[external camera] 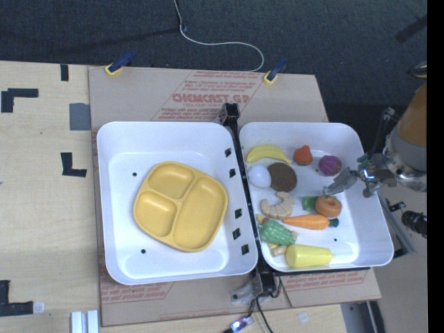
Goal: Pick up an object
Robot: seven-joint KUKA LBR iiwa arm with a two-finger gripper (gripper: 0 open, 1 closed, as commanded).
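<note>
Partly cropped arm, hand indistinct.

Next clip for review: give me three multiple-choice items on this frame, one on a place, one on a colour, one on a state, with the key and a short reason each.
1. Where does the divided plate lie?
A. in the left bin
B. in the right bin
C. on the cardboard

2. What colour is that plate?
A. red
B. yellow
C. blue

3. Where is the pincer?
A. over the left bin
B. outside both bins
C. over the right bin, near the orange ball

Key: 1 A, the plate sits alone inside the left bin's white walls. 2 B, all three compartments are yellow. 3 C, it reaches in past the right bin's right rim, above the toy food.
</note>
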